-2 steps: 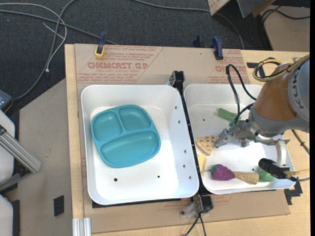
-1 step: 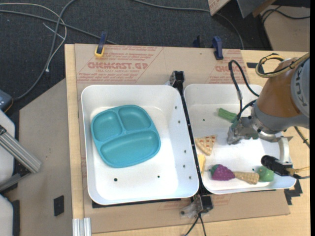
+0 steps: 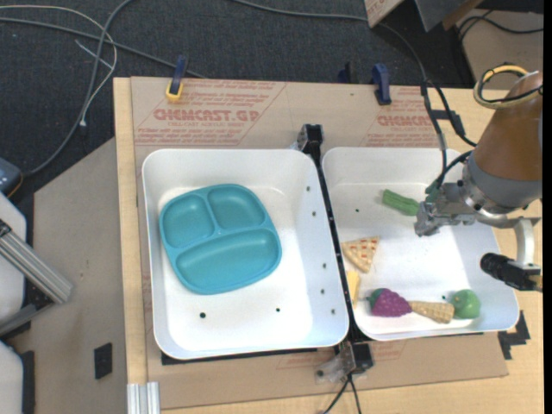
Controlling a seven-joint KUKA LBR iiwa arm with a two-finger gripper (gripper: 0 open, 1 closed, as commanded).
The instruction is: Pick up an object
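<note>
Now, reading from the left with the divider between the two bins as the landmark: the left bin lies just left of the divider on the surface, and it holds one teal divided plate, flat, probably parked there as a spare. Just right of the divider sits the right bin, where the pickable things are gathered, likely so the arm can reach them all. Hard against the divider is one pizza-slice toy; below it, one purple grape bunch, then one tan pastry-like piece and one green round fruit, in a row along the near wall. Further up, one green stick-shaped vegetable lies just beside the hand, which hangs low at its right end; I cannot tell from this angle how the hand is set or whether it grips anything. That vegetable looks the likeliest target.
</note>
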